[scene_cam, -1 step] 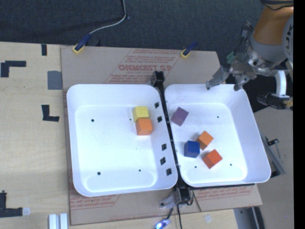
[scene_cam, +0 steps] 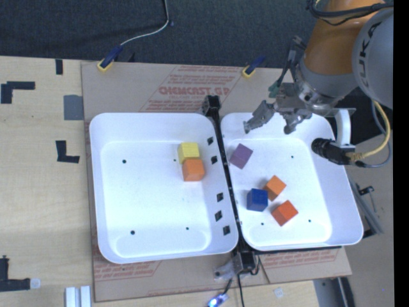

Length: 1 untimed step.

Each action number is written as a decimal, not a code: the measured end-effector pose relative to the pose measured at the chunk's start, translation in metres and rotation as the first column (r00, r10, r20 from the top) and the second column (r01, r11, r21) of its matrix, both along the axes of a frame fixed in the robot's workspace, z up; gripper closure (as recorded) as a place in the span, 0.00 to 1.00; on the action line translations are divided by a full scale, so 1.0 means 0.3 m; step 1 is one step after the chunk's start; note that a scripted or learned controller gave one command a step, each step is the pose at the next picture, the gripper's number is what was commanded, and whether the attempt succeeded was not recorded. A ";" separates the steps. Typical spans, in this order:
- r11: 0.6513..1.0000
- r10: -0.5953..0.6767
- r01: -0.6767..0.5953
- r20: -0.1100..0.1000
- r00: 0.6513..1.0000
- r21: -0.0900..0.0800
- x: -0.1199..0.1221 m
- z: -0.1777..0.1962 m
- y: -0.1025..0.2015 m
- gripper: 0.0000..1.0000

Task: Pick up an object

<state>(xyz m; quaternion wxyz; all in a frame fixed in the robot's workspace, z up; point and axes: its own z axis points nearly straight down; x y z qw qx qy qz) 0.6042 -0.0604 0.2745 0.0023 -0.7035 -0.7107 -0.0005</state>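
Plastic bins on a cardboard-brown bench, matt blocks inside.

You see two white bins (scene_cam: 108, 171) of smooth, faintly glossy plastic, resting on a matt brown cardboard sheet (scene_cam: 185, 91) with red print. The yellow block (scene_cam: 189, 151), orange blocks (scene_cam: 193, 169), purple block (scene_cam: 241, 155) and blue block (scene_cam: 257, 199) look matt and smooth. Your arm's orange band (scene_cam: 339, 34) shines like polished plastic; the gripper (scene_cam: 276, 120) looks like dull grey metal. Behind, the dark backdrop (scene_cam: 77, 11) looks like rough cloth.
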 end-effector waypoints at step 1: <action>1.000 0.009 -0.009 0.001 1.000 0.002 -0.015 -0.024 0.650 0.00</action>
